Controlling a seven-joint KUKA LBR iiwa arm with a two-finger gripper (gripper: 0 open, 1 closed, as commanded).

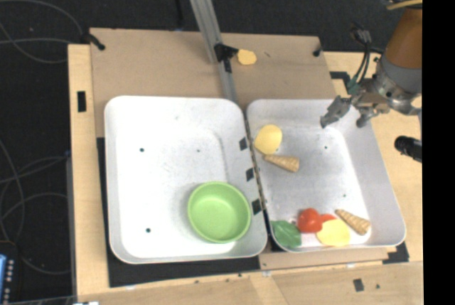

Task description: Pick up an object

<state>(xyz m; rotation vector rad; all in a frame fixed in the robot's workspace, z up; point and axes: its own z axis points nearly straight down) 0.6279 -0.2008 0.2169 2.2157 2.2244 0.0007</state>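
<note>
- A green piece [286, 232], a red one [310, 220], a yellow one [334, 233] and a cone [353, 221] lay clustered at the right bin's [370, 168] near edge.
- A green bowl [219, 211] sat in the left bin [156, 154].
- The gripper [348, 114] hung released, holding nothing, over the right bin's far corner.

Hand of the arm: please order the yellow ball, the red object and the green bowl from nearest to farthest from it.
Measured from the hand:
1. Yellow ball, right bin, near its left wall.
2. Red object, right bin, front edge.
3. Green bowl, left bin, front right corner.
</note>
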